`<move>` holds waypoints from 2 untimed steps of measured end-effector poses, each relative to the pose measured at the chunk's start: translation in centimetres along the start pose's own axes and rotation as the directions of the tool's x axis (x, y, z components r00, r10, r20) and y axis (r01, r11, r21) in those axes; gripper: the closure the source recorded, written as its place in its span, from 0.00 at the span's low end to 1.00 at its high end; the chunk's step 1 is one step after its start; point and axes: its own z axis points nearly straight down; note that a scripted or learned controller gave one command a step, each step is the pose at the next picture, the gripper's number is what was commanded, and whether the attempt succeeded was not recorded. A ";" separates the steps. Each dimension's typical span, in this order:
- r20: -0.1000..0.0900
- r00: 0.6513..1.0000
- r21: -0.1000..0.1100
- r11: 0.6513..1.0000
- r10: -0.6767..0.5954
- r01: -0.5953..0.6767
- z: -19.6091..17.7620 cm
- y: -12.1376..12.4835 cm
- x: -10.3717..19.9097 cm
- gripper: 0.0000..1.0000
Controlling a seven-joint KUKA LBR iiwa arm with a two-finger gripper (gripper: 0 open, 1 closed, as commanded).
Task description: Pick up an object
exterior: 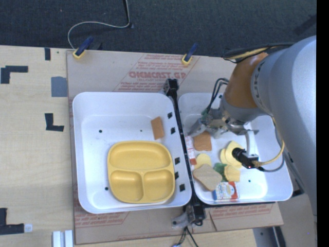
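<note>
Tool [204,127] over brown cracker [202,142], grip state unclear, red board lettering unreadable.

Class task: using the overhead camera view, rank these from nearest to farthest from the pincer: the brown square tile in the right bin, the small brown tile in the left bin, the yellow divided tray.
1. Brown square tile, right bin, just below the pincer.
2. Small brown tile, left bin, near the divider.
3. Yellow divided tray, left bin, lower middle.
</note>
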 end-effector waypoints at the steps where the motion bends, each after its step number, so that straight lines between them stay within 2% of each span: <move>1: -0.002 1.000 0.004 1.000 0.001 -0.001 0.0 0.5 0.0 0.00; 2: -0.001 1.000 0.000 1.000 -0.001 0.001 0.0 -0.1 -0.2 0.00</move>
